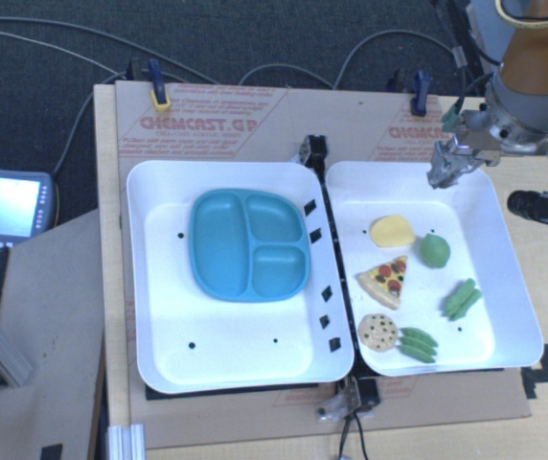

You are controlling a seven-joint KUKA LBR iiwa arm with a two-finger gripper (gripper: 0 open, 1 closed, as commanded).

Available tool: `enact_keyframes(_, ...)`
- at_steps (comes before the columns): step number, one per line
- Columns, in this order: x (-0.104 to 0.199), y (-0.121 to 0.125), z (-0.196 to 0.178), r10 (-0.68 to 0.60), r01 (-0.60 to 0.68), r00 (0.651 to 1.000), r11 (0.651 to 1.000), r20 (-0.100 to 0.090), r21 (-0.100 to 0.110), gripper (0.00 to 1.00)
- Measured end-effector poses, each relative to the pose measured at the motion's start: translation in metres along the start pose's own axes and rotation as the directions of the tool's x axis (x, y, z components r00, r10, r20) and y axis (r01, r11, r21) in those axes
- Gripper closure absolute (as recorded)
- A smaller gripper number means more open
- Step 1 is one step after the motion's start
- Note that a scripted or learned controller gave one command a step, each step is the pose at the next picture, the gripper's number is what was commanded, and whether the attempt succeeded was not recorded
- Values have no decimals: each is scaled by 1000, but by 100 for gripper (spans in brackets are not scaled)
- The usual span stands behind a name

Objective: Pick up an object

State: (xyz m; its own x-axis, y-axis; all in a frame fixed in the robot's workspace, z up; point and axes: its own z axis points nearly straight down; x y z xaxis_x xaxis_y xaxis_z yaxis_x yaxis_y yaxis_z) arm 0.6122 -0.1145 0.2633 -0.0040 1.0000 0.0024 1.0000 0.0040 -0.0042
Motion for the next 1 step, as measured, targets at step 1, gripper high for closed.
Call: enact_keyframes(1, 52, -31, 8, 0, 0, 1000, 1000, 0, 1, 100)
